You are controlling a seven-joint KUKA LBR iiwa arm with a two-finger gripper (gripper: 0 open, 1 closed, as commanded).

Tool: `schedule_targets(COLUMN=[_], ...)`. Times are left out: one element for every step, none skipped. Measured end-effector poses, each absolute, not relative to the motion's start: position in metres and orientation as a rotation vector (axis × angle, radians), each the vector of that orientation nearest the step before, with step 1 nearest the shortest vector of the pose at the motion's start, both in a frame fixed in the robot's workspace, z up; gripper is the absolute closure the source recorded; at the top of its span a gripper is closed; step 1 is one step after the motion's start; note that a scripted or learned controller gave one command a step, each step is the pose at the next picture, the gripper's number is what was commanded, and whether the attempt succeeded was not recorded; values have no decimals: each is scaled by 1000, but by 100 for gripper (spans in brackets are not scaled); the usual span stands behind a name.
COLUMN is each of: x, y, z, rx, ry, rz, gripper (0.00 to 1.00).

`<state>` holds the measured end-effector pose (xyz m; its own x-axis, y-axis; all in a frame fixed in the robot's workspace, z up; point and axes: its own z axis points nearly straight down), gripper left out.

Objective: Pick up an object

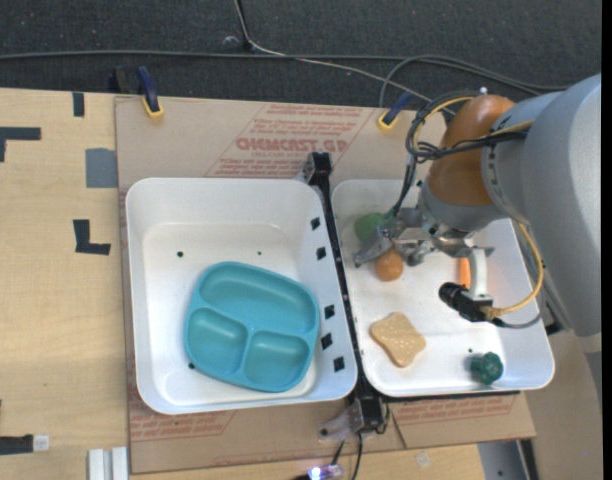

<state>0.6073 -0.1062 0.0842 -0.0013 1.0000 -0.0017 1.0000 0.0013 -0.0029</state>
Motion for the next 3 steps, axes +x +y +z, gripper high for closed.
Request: schedule_targets(x=[608, 612, 605], y=[-105, -107, -112], z=[97, 139, 188], rx=[-2217, -2220, -2223], ry=[-2223, -2224, -2223], rz=[3, -2, -3], gripper=[100, 100, 100])
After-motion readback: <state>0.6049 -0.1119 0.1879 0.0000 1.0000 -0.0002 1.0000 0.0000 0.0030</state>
